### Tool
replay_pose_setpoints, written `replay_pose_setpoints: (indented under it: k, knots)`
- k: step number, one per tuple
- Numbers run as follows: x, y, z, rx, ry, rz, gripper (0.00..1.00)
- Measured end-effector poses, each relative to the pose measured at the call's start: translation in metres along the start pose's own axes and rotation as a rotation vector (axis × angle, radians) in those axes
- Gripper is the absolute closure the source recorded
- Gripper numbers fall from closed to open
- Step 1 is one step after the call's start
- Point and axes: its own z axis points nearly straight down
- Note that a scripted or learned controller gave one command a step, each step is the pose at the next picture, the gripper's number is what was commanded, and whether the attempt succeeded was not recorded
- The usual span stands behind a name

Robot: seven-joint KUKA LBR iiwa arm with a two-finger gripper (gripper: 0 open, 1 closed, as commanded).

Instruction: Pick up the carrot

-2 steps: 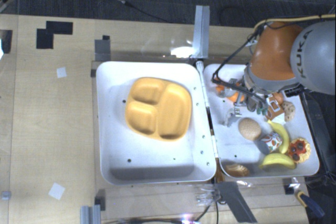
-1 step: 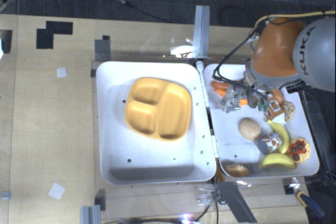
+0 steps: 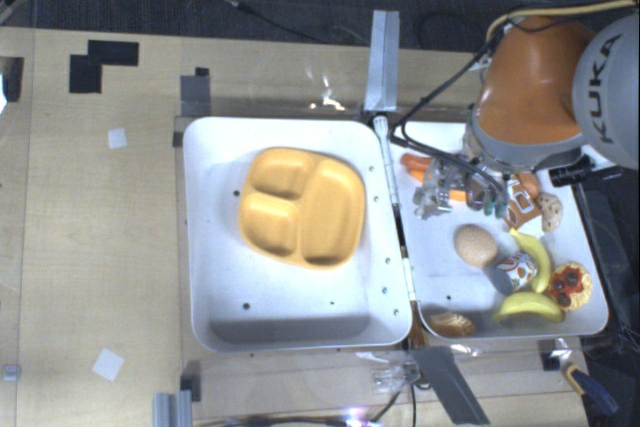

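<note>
1. Pale wooden tabletop (image 3: 90, 245) bears two white bins; dark floor behind.
2. Carrot (image 3: 418, 163) lies in the right bin (image 3: 440, 300) (partly hidden by the arm (image 3: 530, 85)).
3. Jaws' state: cannot tell.

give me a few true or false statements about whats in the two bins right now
1. The yellow three-compartment plastic plate lies in the left white bin. True.
2. The orange carrot lies on the yellow plate. False: it is in the right white bin, near its far left corner.
3. The yellow banana is in the right bin. True.
4. The end effector hangs over the left bin. False: it is over the right bin, near the carrot.
5. The plate's compartments hold fruit. False: nothing lies in them.
</note>
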Motion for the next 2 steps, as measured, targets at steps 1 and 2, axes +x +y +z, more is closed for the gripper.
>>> replay_pose_setpoints:
  k: [1,2]
  knots:
    - [0.072,0.043,-0.006,0.0,0.009,-0.087,1.0]
    - [0.073,-0.036,-0.094,0.004,0.0,-0.077,1.0]
